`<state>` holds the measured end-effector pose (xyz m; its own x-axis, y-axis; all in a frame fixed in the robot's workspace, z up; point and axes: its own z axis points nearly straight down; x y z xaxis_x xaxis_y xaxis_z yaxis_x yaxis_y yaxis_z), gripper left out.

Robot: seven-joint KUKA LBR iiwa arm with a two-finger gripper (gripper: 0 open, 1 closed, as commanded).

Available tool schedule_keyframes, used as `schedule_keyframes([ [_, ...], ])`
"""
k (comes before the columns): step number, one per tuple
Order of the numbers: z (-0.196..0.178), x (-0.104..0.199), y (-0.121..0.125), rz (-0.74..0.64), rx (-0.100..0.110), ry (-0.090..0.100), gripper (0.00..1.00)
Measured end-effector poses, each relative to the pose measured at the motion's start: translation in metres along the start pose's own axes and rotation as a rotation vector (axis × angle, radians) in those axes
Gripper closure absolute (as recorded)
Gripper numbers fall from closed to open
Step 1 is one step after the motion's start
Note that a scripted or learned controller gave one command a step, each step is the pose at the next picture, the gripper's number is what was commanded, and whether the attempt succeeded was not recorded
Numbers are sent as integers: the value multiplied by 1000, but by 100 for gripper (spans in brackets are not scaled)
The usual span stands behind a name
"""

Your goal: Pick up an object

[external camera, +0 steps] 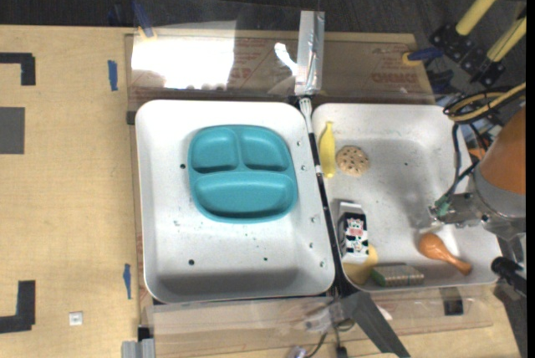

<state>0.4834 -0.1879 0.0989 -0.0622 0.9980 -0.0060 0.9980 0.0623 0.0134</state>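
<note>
Right now the grey arm with its orange band (506,155) reaches in over the right-hand shallow white bin (401,126), and its pincer (451,212) hangs low near that bin's right wall. Whether the pincer is spread or pressed together cannot be told from this slanted view, since the tip is small and partly dark.

Just below the pincer lies an orange-brown toy drumstick (441,251), near the bin's front right corner. Beside it, along the front wall, rests a dark green oblong block (398,273). A small white carton with black cow patches (354,232) stands by the left wall, with a yellow rounded piece (361,256) touching its lower end. Farther back sit a yellow banana (326,150) and a round tan biscuit (352,160), just beside each other.

The left-hand white bin (167,248) holds a teal plastic divided plate (242,172), lying flat on the wooden bench (58,181).
</note>
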Motion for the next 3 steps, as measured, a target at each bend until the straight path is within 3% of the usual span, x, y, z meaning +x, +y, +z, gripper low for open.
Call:
schedule_keyframes([
  [1, 1, 0, 0, 0, 1, 1, 0],
  [2, 12, -12, -3, -320, 8, 7, 0],
  [3, 11, 27, 0, -30, 6, 4, 0],
])
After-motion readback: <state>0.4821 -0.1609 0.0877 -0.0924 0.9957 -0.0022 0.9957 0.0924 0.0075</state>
